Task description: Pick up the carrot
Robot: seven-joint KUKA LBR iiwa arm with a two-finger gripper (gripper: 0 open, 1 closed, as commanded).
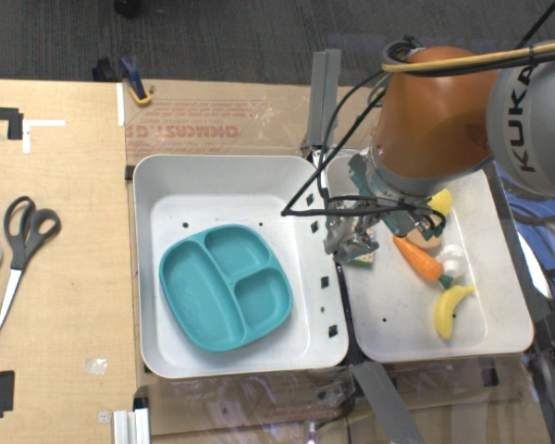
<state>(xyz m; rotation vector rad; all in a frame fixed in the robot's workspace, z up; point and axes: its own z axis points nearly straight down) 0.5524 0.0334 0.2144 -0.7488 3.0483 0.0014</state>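
Arm (444, 109) over right bin (499, 340) | carrot (418, 257) mid-bin, beside banana (450, 309)

Bright, even overhead light

The white bins (259, 169) nearly wash out, with soft shadows under the arm (444, 109). A dull sheen lies on its orange band. Focus is fair, and the floor stays dim

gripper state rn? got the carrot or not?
Gripper: over the right bin, fingers not readable from this view. No carrot in it; the carrot lies in the bin beside it, next to the banana.
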